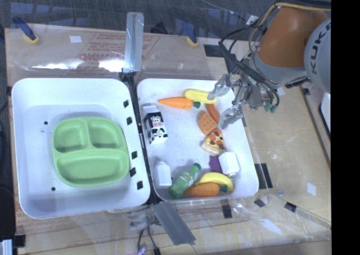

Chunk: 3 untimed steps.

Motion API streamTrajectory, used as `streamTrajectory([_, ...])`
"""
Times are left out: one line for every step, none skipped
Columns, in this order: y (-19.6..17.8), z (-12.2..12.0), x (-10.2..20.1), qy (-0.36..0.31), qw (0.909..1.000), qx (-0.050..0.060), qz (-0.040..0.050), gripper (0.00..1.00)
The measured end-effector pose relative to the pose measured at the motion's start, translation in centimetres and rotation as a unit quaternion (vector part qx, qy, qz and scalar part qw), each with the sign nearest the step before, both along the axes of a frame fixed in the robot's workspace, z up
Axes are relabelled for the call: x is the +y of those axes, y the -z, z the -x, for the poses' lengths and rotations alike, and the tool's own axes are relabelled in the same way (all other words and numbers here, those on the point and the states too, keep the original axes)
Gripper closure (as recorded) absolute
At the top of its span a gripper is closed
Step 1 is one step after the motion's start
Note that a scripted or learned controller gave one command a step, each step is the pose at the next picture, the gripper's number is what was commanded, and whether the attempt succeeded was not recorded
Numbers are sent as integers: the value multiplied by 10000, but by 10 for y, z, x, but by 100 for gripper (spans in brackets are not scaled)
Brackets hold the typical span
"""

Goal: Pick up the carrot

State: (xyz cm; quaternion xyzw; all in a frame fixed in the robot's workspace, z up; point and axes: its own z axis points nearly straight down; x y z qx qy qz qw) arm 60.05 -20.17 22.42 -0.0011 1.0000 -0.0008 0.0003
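The arm (292, 34) reached in from the right, its orange band above the wrist, and hung over the upper right corner of the right bin (247, 161). The jaws (224, 103) stood released, the two fingers spread apart with nothing between them: one fingertip sat beside the right end of the yellow banana (197, 95), the other lay lower, near the waffle-patterned piece (206, 124).

The carrot (176, 102) lay flat on the floor of the right bin, in its upper part, pointed end to the left and green top to the right. Its green end touched or nearly touched the banana's left end. It was left of the jaws and apart from them.

Elsewhere in the right bin were a black-and-white milk carton (155, 128) near the left wall, a pizza slice (214, 143) below the waffle piece, a purple item (214, 163), a white block (229, 163), a small white bottle (163, 173), a green bottle (185, 180), a second banana (216, 179) and an orange item (202, 190) along the lower wall.

The left bin (25, 96) held a green divided plate (89, 151), lying flat. Both bins sat side by side on the table (292, 158).
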Motion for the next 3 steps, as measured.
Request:
streamTrajectory([78,-10,24,-372,9993,27,-19,0])
streamTrajectory([108,-46,12,813,9967,-41,8,0])
streamTrajectory([129,-44,59,2065,9784,-26,-8,0])
